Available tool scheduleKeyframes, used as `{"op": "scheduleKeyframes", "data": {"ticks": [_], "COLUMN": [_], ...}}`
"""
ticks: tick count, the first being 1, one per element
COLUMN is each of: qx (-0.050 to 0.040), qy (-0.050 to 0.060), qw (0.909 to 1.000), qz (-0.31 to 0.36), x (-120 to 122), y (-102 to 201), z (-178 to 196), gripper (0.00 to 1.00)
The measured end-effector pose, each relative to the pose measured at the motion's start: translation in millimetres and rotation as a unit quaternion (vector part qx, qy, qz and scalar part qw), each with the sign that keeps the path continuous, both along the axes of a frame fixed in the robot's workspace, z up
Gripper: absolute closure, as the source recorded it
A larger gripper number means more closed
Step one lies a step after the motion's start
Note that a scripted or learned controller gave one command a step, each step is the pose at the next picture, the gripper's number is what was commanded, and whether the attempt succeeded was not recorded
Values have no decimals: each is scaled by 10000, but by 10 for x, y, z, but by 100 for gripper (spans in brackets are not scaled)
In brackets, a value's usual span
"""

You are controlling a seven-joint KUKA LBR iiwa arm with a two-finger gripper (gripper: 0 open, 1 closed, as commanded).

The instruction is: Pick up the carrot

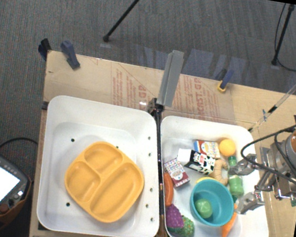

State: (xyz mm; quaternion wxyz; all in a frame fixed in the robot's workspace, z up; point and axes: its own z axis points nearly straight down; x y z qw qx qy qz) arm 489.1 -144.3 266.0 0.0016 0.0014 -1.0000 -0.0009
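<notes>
From the camera view we've got the carrot (227, 226) in the right bin (256, 230), just right of the teal bowl (212, 202), long axis roughly up-down, tip toward the near rim. The tool (245, 185) sits spread open above it, gripping nothing. Cardboard-topped table (115, 81), grey carpet (55, 2) beyond.

We see red printing on the surface (142, 88), running slantwise at twelve o'clock above both bins, but we cannot read its letters from here. In the right bin (255, 233) a small red carton (177, 172) and two white cartons (206, 148) at its eleven o'clock carry printed faces, too small for us to make out any words.
</notes>
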Motion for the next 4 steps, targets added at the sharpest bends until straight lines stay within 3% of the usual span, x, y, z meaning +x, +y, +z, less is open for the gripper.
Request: {"op": "scheduleKeyframes", "data": {"ticks": [1,2,3,4], "qx": [25,1,7,16], "qy": [19,-34,-14,-33], "qw": [9862,9858,9806,9797], "qz": [1655,1682,1959,2002], "x": [-39,664,129,161], "y": [-322,-654,-665,-625], "z": [-1351,-1778,-1795,-1689], "gripper": [0,0,0,100]}}
